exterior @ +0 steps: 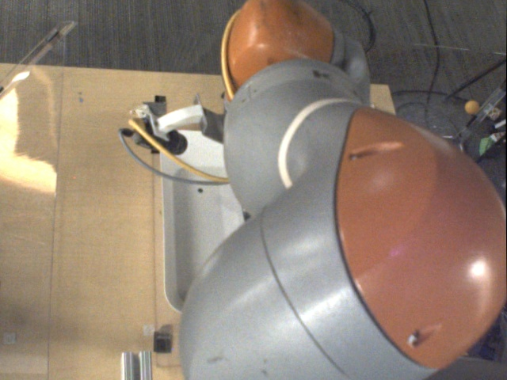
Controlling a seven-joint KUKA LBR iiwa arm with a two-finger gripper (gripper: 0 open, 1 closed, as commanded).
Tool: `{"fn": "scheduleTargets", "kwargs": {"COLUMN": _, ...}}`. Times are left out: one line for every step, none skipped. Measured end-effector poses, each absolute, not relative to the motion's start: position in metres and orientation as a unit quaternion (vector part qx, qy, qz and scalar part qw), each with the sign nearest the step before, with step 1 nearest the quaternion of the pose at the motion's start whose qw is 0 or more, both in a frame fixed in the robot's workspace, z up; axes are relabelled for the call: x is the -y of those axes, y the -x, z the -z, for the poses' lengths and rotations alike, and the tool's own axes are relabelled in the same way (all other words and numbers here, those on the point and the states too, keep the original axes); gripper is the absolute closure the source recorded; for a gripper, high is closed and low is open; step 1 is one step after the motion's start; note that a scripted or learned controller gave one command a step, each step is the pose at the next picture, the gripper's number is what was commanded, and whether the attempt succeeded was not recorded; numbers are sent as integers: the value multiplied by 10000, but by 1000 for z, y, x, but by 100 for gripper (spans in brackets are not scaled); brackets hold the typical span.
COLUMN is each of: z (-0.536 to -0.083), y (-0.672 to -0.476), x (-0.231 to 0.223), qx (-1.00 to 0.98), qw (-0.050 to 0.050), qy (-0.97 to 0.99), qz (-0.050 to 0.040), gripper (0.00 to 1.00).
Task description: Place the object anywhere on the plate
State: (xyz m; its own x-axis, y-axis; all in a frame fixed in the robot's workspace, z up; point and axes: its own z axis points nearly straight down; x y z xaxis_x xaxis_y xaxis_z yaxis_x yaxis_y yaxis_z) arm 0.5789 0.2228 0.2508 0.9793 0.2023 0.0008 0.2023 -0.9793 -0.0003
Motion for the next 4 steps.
{"fn": "scheduleTargets", "kwargs": {"z": -262, "y": -580, "x": -222, "qx": 1028, "qw": 5, "qy": 9947, "qz": 8, "gripper": 100}}
{"fn": "scheduleTargets", "kwargs": {"z": -262, "y": -580, "x": -222, "qx": 1028, "qw": 6, "qy": 9947, "qz": 9, "gripper": 0}}
{"fn": "scheduleTargets", "kwargs": {"z": -202, "y": -537, "x": -236, "qx": 3233, "qw": 0, "qy": 9463, "qz": 1, "gripper": 0}}
{"fn": "scheduleTargets", "kwargs": {"z": -182, "y": -591, "x": -228, "qx": 1011, "qw": 10, "qy": 9949, "qz": 10, "gripper": 0}}
